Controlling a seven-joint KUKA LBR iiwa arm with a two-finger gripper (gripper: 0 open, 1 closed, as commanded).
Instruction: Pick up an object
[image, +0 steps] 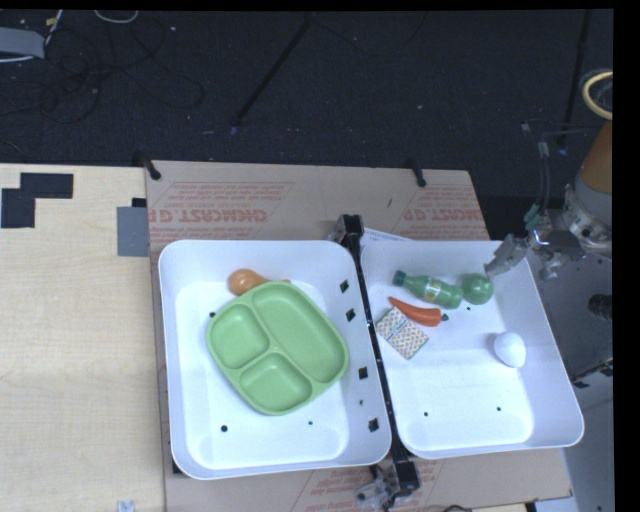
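The end effector, grip state unclear, hangs at the right bin's far-right rim.

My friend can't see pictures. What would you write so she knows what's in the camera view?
Two white bins sit side by side on a bench. The left bin holds a green divided plate with an orange ball behind it; the right bin holds a green bottle, a carrot, a patterned packet and a white egg. The robot's pincer hovers at the right bin's far right corner.
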